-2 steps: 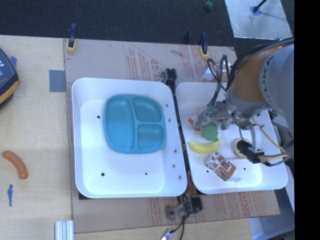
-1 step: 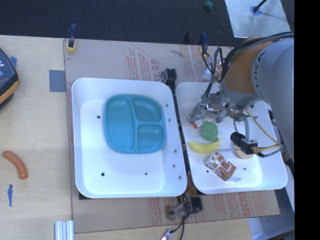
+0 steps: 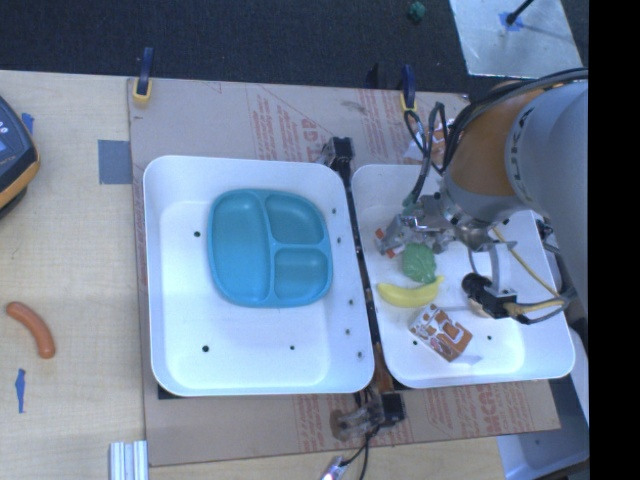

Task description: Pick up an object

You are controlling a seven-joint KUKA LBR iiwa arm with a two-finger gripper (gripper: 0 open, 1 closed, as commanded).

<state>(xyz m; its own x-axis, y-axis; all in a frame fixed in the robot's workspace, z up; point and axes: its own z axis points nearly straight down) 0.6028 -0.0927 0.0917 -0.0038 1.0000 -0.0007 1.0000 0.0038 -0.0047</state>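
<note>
In the camera view, you have two white bins side by side on the bench. The left bin (image 3: pixel 170 368) carries a blue divided plate (image 3: pixel 270 248), lying flat toward its far half. The right bin (image 3: pixel 540 363) holds the loose pieces you could pick from: a green lumpy object (image 3: pixel 419 263), a yellow banana (image 3: pixel 408 293) just near of it, and a brown-and-white packet (image 3: pixel 441 332) nearer still, all clustered in the left half of that bin. They look like a scatter put there for grasping, each lying flat and reachable from above.

The arm comes in from the right, and its gripper (image 3: pixel 420 226) hangs low over the far-left part of the right bin. Whether it is open or closed you cannot tell; the wrist and cables hide the tips. Nothing is visibly held.

The green object sits directly on the near side of the gripper, very close, possibly touching; that looks like the likeliest target. The banana is just beyond it, the packet farther off.

An orange sausage toy (image 3: pixel 32 329) lies on the bench well left of both bins, out of play.
</note>
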